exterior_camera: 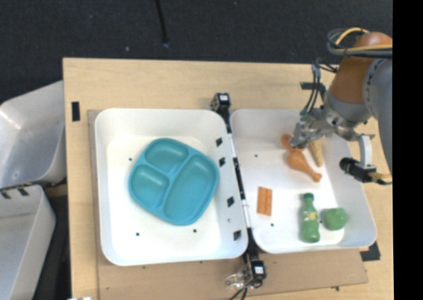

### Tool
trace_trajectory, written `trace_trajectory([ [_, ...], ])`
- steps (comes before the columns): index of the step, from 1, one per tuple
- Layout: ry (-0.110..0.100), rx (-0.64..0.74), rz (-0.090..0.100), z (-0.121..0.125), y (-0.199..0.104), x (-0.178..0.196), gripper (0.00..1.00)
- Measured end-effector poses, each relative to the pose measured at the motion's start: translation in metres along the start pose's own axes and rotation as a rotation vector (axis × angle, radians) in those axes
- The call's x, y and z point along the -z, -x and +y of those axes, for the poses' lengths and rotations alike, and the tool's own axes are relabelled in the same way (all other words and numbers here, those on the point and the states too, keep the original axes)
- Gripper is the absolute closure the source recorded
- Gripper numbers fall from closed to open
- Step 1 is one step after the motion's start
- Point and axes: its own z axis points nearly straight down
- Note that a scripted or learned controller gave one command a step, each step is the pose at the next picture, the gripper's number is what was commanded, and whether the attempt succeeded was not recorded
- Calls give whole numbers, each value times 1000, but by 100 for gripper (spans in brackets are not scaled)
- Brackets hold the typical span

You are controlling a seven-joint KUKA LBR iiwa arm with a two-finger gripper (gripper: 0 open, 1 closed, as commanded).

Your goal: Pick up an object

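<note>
Green bottle (308, 218) lies frontmost; arm reaches down, end effector (303, 135) grip unclear, over drumstick (303, 162).

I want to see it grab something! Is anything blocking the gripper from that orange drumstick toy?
Nothing visible is in the way. The gripper is right above the drumstick toy in the right bin. The green bottle lies off to the side.

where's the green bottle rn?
In the camera view, the green bottle lies in the right bin, near its front edge, between the orange block and the green lump.
</note>
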Motion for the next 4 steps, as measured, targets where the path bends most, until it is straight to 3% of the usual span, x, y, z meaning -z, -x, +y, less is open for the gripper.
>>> trace_trajectory([
  [2,0,0,2,12,14,117,100],
  [3,-8,0,2,12,15,86,100],
  [4,-6,-1,4,3,-35,103,100],
])
